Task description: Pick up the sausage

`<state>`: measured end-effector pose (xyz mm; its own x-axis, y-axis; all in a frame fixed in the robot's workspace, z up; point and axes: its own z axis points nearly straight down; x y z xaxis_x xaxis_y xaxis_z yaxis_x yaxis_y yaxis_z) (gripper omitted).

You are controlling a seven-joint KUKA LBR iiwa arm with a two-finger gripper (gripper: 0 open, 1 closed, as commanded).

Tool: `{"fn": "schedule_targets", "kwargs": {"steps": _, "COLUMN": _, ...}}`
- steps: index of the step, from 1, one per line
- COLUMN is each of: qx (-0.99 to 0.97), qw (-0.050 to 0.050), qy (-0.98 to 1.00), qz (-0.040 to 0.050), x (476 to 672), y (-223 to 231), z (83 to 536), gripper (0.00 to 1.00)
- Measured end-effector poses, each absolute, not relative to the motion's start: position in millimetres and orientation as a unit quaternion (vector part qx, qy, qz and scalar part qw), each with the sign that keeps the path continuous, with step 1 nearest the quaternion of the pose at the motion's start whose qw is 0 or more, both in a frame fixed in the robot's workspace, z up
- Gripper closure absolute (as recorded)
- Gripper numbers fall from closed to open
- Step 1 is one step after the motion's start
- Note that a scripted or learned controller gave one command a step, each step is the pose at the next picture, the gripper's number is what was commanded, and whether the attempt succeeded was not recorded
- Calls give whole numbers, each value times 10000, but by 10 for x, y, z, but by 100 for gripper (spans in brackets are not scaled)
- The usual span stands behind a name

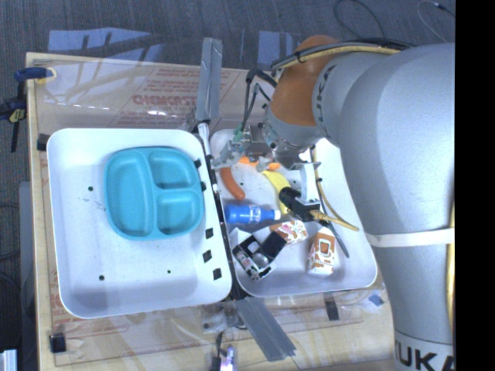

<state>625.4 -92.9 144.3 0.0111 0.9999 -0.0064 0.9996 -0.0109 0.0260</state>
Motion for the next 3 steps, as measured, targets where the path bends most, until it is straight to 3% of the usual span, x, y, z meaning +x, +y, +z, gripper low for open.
{"fn": "schedule_targets", "kwargs": {"steps": 2, "qx": 6352, "qw": 259, "qy": 7717, "qz": 170, "x": 6295, "y": -1013, "z": 1391, "gripper": 0}}
{"fn": "schedule_targets", "kwargs": {"steps": 3, "qx": 5517, "qw": 15, "qy": 8340, "qz": 5, "x": 6578, "y": -1362, "z": 1421, "gripper": 0}}
